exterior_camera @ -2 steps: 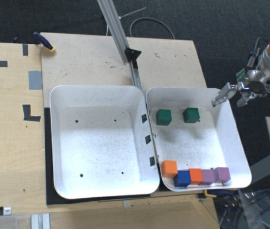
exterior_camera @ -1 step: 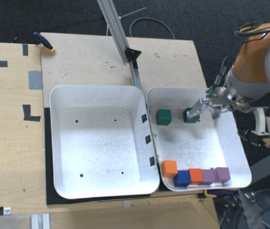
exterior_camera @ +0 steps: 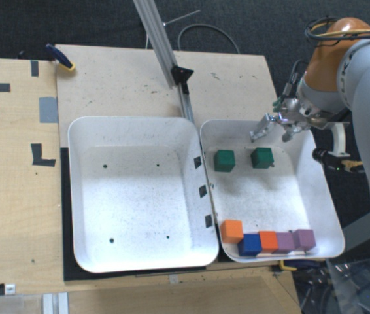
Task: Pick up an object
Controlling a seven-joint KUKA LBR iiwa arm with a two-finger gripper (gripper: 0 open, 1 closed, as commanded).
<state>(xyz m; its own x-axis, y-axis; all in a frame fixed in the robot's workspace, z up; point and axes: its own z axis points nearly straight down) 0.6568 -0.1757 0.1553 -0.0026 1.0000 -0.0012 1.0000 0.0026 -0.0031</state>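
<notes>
Two green cubes sit in the right bin (exterior_camera: 316, 188): one (exterior_camera: 224, 161) near its left wall, the other (exterior_camera: 262, 157) to its right. Along the bin's front edge lies a row of blocks: orange (exterior_camera: 232, 229), blue (exterior_camera: 250, 244), orange (exterior_camera: 268, 241), and two purple (exterior_camera: 285, 241) (exterior_camera: 304, 239). My gripper (exterior_camera: 274, 131) hangs over the bin's far right part, just above and behind the right green cube, its fingers spread open with nothing between them.
The left bin (exterior_camera: 80, 175) stands beside the right one. A slanted metal bar (exterior_camera: 159, 38) crosses the bench down to the bins' shared wall. A blue and yellow tool (exterior_camera: 61, 56) lies at the far left of the bench.
</notes>
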